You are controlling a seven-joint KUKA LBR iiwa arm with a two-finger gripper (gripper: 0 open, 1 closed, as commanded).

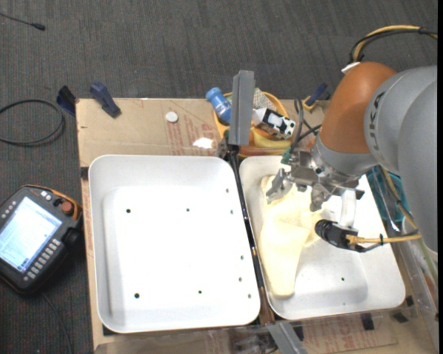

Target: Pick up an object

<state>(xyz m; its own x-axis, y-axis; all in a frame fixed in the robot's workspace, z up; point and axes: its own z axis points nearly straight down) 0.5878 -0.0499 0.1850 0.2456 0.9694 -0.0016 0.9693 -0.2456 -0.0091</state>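
Cloth point(284, 238), pale yellow, lies crumpled along the left side of your right bin point(380, 286), reaching toward its near edge. Your gripper point(304, 190) sits low over its far end; you cannot tell how the jaws stand. Left bin point(111, 175) sits alongside.

Grey arm point(399, 124) over right bin point(384, 290), end effector point(310, 190) above pale cloth point(284, 234)

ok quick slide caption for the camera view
KUKA arm's gripper low over a pale yellow cloth in the right bin, beside the left bin.
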